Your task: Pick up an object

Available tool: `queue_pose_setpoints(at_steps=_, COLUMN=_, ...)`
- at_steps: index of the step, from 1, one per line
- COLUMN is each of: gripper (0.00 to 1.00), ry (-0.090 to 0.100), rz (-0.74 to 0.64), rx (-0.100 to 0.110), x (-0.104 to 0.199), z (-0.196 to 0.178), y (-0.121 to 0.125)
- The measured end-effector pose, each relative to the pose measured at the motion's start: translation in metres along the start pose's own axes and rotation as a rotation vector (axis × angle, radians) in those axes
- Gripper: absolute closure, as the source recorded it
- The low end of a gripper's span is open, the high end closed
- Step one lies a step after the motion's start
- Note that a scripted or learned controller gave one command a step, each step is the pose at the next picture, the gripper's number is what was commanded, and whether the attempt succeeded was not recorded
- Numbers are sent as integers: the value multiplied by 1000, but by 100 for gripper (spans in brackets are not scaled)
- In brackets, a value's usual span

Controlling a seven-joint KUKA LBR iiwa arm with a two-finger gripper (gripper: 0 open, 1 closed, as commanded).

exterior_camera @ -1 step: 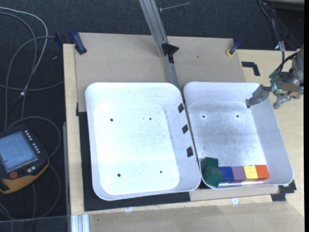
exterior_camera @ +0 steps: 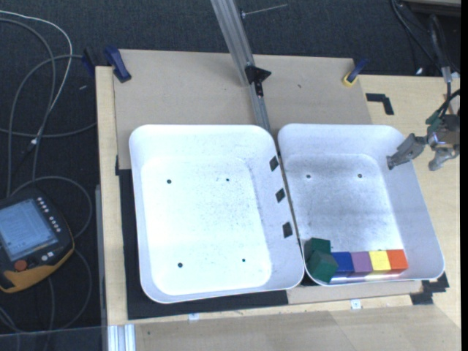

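Nothing is picked up yet. At the lower edge of the right bin (exterior_camera: 409, 218) lies a row of blocks: green block (exterior_camera: 320, 260), blue (exterior_camera: 342, 262), purple (exterior_camera: 361, 261), yellow (exterior_camera: 379, 260), orange (exterior_camera: 396, 259), tight against the front wall, which may hinder a grasp. Further up, at the right edge, the gripper (exterior_camera: 423, 155) hangs with fingers spread, holding nothing, well apart from them.

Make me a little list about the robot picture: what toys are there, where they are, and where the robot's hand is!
toys: a green block, then blue block, purple block, yellow block and orange block in a row
where: near edge of the right bin
left bin: white, speckled
gripper: at the right bin's far right rim, apart from the blocks, open, holding nothing
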State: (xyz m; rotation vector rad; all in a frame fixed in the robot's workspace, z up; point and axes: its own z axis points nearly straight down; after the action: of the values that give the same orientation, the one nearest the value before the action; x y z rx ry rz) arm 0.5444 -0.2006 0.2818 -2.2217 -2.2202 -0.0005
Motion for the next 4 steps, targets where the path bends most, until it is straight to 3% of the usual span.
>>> queue_pose_setpoints(at_steps=1, gripper=0, ry=3, rz=-2, rx=8, x=9, z=113, y=24)
queue_pose_setpoints(at_steps=2, gripper=100, ry=0, rz=-3, rx=-3, x=8, z=97, y=27)
queue_pose_setpoints(at_steps=3, gripper=100, ry=1, rz=-9, rx=-7, x=74, z=47, y=16)
queue_pose_setpoints(at_steps=4, gripper=100, ry=3, rz=-10, rx=-3, x=162, z=42, y=23)
